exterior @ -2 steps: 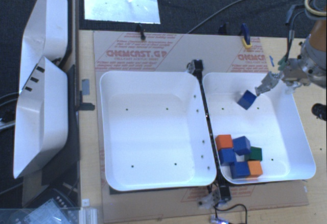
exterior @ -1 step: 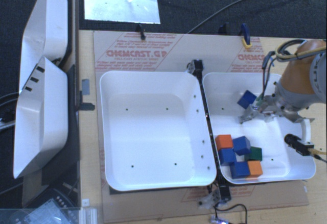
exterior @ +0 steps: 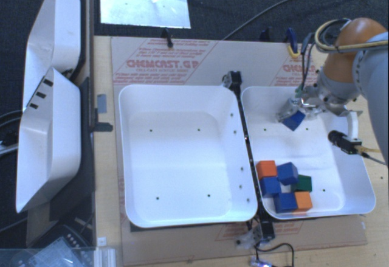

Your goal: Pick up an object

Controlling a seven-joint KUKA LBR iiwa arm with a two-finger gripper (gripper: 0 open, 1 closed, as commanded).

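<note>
Blue shows at the tip of the gripper [exterior: 292, 115]: a small blue block [exterior: 295, 121] sits between the fingers, which are nearly closed and pinch it from either side. From my screen the block looks close to a cube, so I cannot make out a true long axis. It is turned cornerwise, with one corner pointing down and away from the wrist and its faces tilted, not square to the bin walls. I cannot tell whether it touches the floor of the right bin [exterior: 316, 150] or hangs just clear of it.

The grey arm [exterior: 364, 71] reaches in behind the gripper, with its orange band [exterior: 358, 31] above the wrist.

Well apart from the fingertips, toward the near end of the same bin, lies a heap of blocks [exterior: 284, 185] packed tightly against each other. In it are two orange blocks, one on the heap's side nearer the gripper [exterior: 266, 168] and one on the far side [exterior: 302, 200]. There is a green block [exterior: 304, 183] and three more blue ones between and around them.

Beyond the held block, on the side away from the arm, the left bin [exterior: 182, 156] stands edge to edge with the right one.
</note>
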